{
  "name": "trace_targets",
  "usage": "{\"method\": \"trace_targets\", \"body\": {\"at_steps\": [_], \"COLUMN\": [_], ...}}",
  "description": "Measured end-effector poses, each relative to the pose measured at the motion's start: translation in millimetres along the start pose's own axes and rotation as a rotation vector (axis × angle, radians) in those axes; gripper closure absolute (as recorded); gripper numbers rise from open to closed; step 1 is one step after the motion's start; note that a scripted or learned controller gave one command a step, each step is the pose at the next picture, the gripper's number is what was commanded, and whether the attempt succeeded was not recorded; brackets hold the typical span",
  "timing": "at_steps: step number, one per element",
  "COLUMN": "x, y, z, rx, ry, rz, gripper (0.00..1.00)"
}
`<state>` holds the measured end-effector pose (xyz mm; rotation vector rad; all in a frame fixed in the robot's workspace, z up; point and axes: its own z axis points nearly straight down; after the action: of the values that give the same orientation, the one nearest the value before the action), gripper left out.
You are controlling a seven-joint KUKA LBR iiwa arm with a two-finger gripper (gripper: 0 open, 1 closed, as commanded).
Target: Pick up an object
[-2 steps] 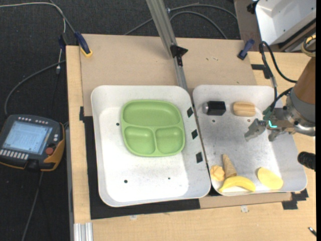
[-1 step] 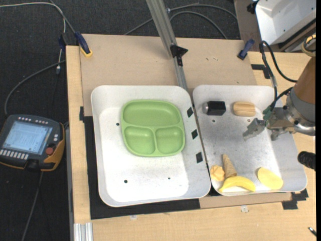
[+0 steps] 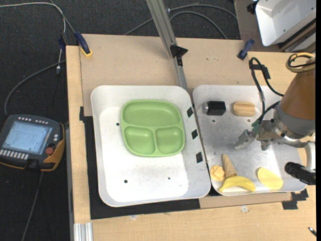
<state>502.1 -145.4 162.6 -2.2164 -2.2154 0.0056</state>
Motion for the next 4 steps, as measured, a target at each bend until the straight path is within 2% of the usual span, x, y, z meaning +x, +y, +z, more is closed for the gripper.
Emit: {"method": "trace_targets", "body": {"at_steps": [1,2,3,4], "x": [-5.3,-5.0,-6.8,-8.7], "y": [2.8,4.0,5.4,8.0], "z": [61.0,76.4,63.9,-0.3], "rx": [-0.001,-0.008,-0.016,-0.015], "ry": [0.0,-0.002,-0.007,-0.005], "rz": [0.0,0.0,0.001,-0.002], "gripper": [0.0,0.0,1.0,1.0]}}
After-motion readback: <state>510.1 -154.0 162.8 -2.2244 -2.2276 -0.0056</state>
